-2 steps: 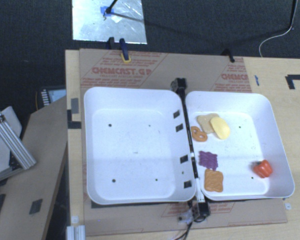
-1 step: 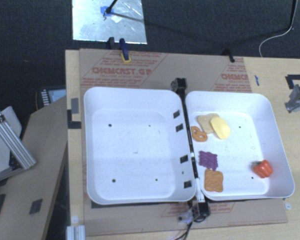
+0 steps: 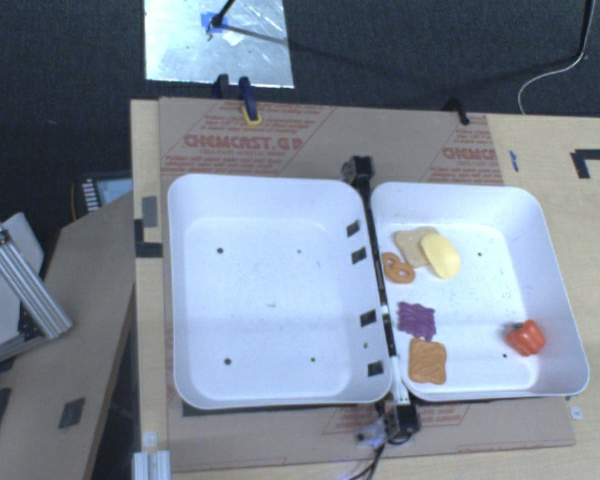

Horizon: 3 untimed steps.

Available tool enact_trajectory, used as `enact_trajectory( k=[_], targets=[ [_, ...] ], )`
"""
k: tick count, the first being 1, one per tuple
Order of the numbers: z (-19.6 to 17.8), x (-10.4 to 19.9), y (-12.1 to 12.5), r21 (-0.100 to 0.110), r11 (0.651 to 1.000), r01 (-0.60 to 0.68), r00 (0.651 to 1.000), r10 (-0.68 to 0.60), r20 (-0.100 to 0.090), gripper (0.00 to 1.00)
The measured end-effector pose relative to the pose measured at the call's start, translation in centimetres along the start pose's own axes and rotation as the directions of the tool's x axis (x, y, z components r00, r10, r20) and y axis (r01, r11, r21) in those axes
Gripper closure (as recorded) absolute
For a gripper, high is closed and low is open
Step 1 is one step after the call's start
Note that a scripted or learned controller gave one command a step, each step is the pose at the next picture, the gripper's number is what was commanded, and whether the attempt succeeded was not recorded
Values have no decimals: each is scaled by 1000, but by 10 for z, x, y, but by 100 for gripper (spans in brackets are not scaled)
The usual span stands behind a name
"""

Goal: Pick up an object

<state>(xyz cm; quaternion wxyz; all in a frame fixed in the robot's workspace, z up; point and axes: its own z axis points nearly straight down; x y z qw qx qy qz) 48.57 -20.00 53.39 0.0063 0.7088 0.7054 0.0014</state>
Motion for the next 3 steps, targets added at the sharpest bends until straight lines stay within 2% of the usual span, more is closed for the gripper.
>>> enact_trajectory(
  k=[1,2,3],
  targets=[
    [73,79,0,14,1000,16,1000,-16,-10,100],
    [-6,3,0,0,1000,0,1000,0,0,100],
    [57,86,0,13,1000,17,1000,-17,-9,100]
  ],
)
